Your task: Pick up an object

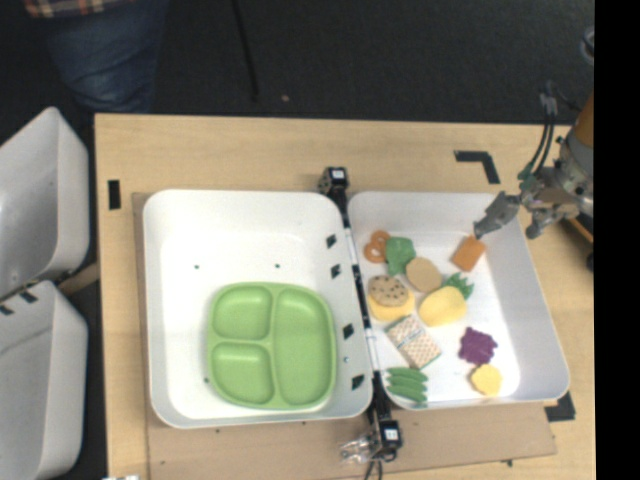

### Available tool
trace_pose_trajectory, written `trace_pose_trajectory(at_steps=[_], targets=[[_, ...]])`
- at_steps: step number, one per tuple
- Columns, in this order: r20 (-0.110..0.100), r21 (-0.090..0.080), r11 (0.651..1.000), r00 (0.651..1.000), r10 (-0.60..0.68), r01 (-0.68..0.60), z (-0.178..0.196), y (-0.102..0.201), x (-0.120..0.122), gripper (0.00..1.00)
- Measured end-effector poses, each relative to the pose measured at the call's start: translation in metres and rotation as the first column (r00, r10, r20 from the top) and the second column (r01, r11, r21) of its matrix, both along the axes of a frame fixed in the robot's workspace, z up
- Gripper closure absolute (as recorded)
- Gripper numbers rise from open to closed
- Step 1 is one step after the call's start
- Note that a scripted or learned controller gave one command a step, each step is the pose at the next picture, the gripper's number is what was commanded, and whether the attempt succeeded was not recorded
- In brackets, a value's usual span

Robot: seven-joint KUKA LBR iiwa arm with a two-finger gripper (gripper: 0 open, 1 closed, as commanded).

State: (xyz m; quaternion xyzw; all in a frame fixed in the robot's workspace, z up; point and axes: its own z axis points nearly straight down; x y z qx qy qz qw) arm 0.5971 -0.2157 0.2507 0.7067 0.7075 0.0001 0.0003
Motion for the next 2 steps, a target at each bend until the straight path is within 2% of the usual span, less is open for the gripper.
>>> trace_pose_trajectory(at_steps=[1,2], targets=[[0.003,-0.001,1.0,1.0,0.004,-0.004,0.0108,-0.0007,0.0008,1.0],[-0.002,-0.002,1.0,1.0,0.0,0.0,0.0198,0.0054,-0.0013,1.0]])
